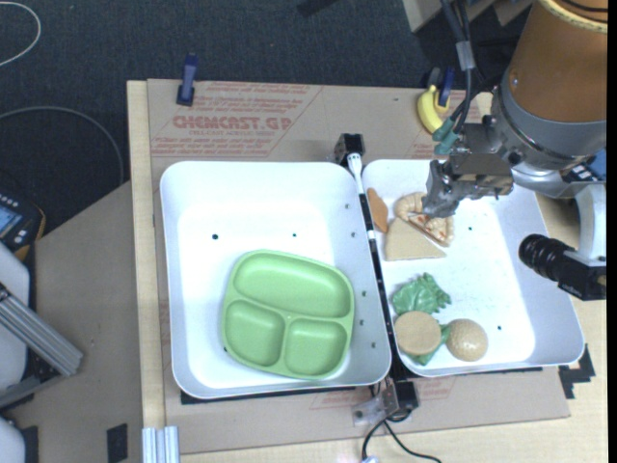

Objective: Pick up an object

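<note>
At the frame's upper right, the gripper (pixel 439 205) touches a flat plastic toy pizza slice (pixel 426 223); finger state unclear. Light, stiff, thin: likely best pinched across its edges.

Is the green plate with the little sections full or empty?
Empty. The green plate in the left bin shows bare green in all three sections.
</note>
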Robot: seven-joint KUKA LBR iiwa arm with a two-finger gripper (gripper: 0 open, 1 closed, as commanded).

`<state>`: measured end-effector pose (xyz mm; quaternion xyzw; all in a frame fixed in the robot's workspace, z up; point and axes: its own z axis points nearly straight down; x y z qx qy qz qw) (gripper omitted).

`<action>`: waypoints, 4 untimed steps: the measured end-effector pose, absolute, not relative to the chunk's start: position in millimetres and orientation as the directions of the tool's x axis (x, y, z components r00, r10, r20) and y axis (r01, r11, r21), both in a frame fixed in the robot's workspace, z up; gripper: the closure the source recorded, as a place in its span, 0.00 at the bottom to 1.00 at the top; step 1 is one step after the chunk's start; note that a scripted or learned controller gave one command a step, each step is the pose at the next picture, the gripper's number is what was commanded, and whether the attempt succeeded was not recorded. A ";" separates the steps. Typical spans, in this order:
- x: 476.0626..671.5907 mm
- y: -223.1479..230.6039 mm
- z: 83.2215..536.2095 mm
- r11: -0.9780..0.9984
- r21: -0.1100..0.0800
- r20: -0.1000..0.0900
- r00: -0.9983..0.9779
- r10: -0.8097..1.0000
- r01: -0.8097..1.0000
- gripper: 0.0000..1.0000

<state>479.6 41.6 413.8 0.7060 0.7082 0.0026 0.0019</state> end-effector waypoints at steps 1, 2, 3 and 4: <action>504.4 55.2 543.0 0.003 0.019 0.002 -0.003 1.000 1.000 1.00; 484.5 66.9 486.1 0.002 -0.006 0.000 -0.002 1.000 1.000 1.00; 518.2 7.2 456.6 -0.008 -0.005 -0.002 0.008 1.000 1.000 1.00; 511.5 25.3 400.9 0.001 -0.007 0.000 -0.001 1.000 1.000 1.00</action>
